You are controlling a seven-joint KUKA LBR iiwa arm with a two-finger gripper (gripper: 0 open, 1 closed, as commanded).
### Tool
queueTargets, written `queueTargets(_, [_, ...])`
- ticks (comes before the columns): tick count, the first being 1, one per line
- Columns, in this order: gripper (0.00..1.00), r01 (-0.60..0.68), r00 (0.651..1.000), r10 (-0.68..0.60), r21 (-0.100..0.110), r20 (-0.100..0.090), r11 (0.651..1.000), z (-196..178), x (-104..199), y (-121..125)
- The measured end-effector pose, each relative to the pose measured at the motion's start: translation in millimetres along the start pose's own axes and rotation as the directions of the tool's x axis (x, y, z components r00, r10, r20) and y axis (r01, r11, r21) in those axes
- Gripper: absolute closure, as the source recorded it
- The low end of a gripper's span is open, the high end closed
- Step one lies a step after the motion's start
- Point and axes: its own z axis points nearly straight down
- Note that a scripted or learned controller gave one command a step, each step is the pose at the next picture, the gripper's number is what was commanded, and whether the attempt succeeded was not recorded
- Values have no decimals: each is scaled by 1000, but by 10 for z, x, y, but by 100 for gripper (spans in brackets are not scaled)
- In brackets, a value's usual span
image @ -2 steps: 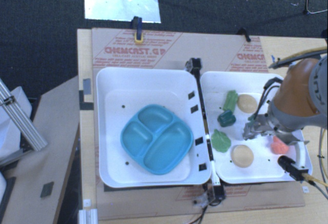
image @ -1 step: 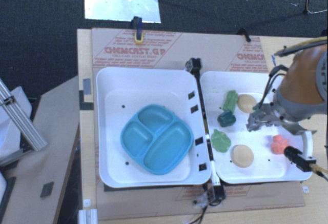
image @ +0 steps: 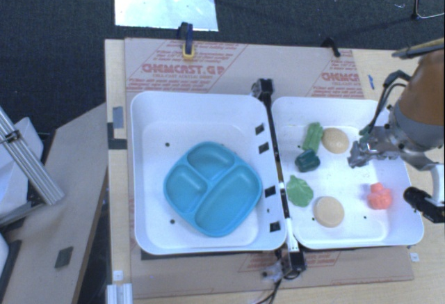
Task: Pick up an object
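Note:
The right bin [image: 348,234] holds several small objects: a light green piece [image: 313,136], a dark teal piece [image: 306,161], a green leafy piece [image: 300,190], two tan round pieces [image: 335,140] [image: 328,211] and a pink-red piece [image: 379,196]. My gripper [image: 361,153] hangs over the right part of this bin, just right of the upper tan piece and above-left of the pink-red piece. Nothing shows between its fingers.
The left bin [image: 149,156] holds a blue divided plate [image: 212,188]. A black divider strip [image: 271,156] runs between the bins. The grey arm with its orange band [image: 424,97] comes in from the right edge. Clamps sit at the bench's back edge.

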Motion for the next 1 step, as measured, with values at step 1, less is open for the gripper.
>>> queueTargets(1, [100,0,1000,0,3,-1,1000,-292,-2,18])
